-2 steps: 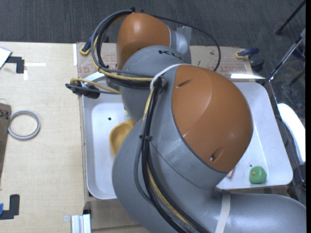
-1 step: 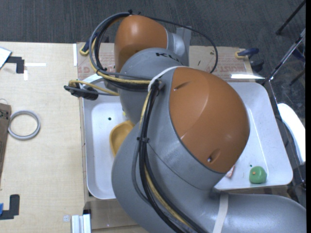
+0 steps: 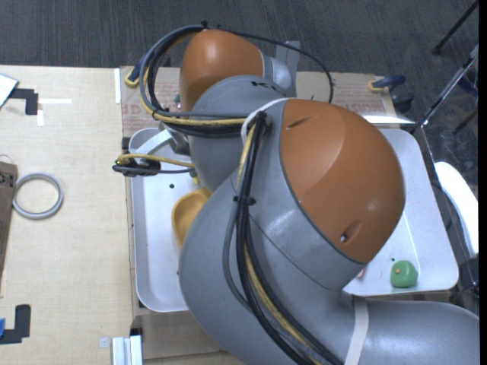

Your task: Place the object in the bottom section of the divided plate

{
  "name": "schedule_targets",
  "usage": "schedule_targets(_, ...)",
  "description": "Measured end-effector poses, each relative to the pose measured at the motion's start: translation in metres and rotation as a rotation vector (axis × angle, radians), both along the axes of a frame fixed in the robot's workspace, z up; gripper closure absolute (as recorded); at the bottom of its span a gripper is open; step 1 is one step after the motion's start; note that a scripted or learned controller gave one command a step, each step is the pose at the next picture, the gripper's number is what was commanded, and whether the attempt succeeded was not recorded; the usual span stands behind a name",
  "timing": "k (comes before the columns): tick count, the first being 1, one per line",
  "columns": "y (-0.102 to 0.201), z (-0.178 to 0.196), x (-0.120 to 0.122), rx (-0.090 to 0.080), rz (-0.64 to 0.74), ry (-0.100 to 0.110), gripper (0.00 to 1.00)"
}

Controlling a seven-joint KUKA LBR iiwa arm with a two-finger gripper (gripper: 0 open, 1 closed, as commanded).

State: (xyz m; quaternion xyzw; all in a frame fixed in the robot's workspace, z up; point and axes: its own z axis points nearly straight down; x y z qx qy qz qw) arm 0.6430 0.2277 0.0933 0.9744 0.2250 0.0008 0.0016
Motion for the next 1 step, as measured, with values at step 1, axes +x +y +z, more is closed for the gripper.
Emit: schedule_targets(1, -0.0012, 0.0091, -0.0001, -0.003, 0.002, 0.002, 1.00)
